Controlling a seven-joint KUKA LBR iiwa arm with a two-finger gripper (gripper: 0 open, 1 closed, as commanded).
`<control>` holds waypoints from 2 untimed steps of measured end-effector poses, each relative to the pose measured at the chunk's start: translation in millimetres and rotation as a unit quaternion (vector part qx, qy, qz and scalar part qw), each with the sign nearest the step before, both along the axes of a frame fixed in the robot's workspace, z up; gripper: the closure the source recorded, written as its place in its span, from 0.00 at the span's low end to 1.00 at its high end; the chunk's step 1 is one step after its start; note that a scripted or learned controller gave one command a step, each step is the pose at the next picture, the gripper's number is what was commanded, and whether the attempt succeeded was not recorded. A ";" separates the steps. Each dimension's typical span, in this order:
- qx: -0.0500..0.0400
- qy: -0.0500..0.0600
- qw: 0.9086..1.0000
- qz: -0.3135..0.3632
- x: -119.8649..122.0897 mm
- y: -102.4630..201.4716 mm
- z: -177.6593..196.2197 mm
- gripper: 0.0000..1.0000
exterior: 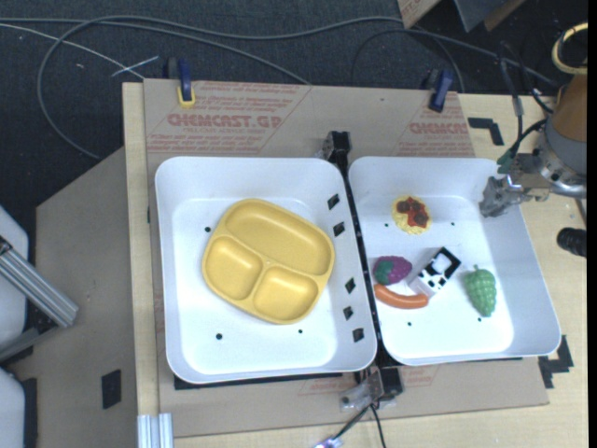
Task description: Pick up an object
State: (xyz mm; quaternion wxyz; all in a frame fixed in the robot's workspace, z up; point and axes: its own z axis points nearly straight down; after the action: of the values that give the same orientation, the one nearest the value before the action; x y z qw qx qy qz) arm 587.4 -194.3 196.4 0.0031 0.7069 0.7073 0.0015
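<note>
The two-finger metal gripper is hanging over the right white plastic bin's far-right rim, well apart from the toys; cannot tell its state. The clustered glossy purple grape toy, orange sausage and black-white dice block are risking a slipped grab; the bumpy green toy is sitting apart beside them.

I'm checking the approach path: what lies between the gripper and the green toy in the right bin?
In the camera view, the stretch from the gripper down to the green toy is bare white floor of the right bin.
</note>
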 end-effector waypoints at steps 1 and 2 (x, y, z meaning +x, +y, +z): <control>0.000 -0.001 1.000 0.000 -5.9 0.2 62.2 1.00; 0.002 0.005 1.000 0.002 -15.0 53.2 49.6 1.00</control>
State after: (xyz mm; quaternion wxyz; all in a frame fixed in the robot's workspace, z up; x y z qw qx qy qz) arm 572.4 -141.1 246.0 -0.0017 0.7057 0.7085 -0.0002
